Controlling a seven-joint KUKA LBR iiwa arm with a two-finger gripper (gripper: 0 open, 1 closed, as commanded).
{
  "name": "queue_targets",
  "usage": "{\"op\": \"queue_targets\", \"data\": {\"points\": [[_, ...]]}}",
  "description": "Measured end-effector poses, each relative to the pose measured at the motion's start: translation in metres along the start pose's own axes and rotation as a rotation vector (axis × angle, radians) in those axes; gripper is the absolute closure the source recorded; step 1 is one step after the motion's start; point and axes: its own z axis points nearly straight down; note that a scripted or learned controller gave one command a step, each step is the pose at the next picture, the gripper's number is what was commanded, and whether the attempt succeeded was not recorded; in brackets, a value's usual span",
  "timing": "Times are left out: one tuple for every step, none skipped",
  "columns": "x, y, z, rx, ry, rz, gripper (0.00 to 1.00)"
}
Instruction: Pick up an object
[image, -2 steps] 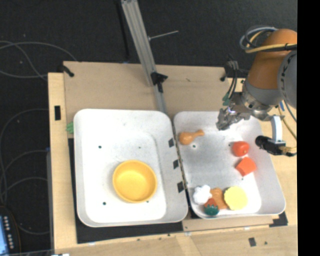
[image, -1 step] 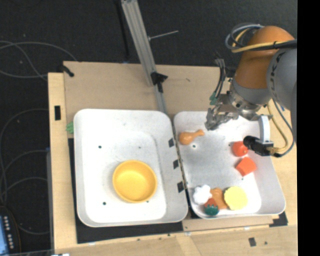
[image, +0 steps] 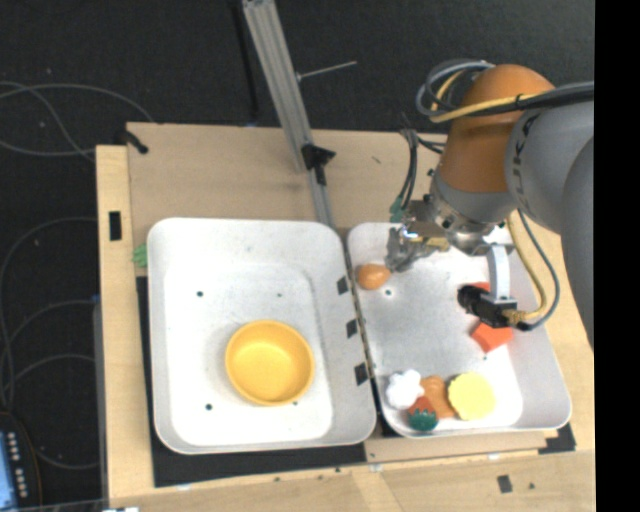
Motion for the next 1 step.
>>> {"op": "queue_targets", "data": {"points": [[0.0425, -0.0201, -0.0088, 0.001, 0.003, -0.005, 1.00]]}}
